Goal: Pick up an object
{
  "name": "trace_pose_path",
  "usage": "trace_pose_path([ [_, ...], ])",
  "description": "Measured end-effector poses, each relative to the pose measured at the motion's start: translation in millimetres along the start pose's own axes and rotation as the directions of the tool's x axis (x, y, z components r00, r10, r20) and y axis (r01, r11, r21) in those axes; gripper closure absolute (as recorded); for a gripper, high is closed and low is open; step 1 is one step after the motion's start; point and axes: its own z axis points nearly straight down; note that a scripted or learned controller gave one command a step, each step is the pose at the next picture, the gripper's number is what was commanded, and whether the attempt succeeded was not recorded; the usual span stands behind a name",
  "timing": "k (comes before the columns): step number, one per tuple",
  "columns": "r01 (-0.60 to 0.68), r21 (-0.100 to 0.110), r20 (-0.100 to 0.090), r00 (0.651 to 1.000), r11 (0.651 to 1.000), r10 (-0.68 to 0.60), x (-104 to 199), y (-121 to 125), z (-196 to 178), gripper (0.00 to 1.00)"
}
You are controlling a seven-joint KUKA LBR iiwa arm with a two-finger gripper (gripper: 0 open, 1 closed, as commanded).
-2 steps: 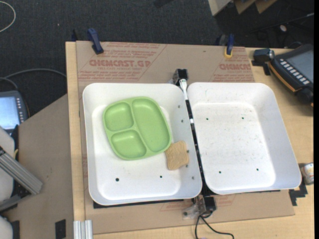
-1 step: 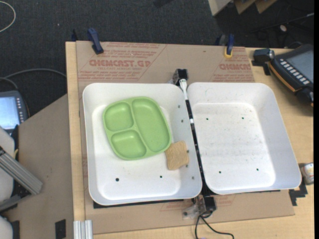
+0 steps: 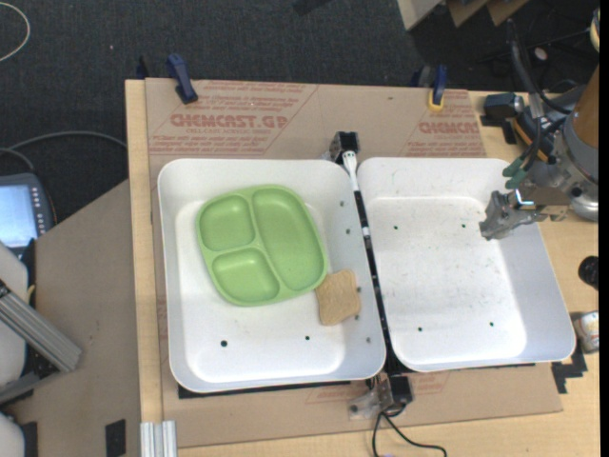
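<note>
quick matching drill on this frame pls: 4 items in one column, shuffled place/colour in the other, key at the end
Items
1. light green plastic plate with three compartments
2. tan square sponge-like pad
3. tool on the grey arm
4. blue clamp

Descriptions
A. over the right bin, near its right wall
B. on the far edge of the brown board, left side
C. middle of the left bin
D. left bin, touching the plate's lower right rim

Pairs: 1-C, 2-D, 3-A, 4-B
</note>
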Motion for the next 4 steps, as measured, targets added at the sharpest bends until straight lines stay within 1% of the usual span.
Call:
trace_pose_path([
  [1,0.004,-0.002,0.001,1.0,1.0,-0.004,116,0,78,1.0],
  [2,-0.001,-0.034,0.0,1.0,0.999,0.001,155,-12,-93,1.0],
  [3,-0.005,-0.021,0.003,1.0,1.0,0.005,184,-13,-136,1.0],
  [4,-0.014,0.004,0.009,1.0,1.0,0.014,145,-12,25,1.0],
])
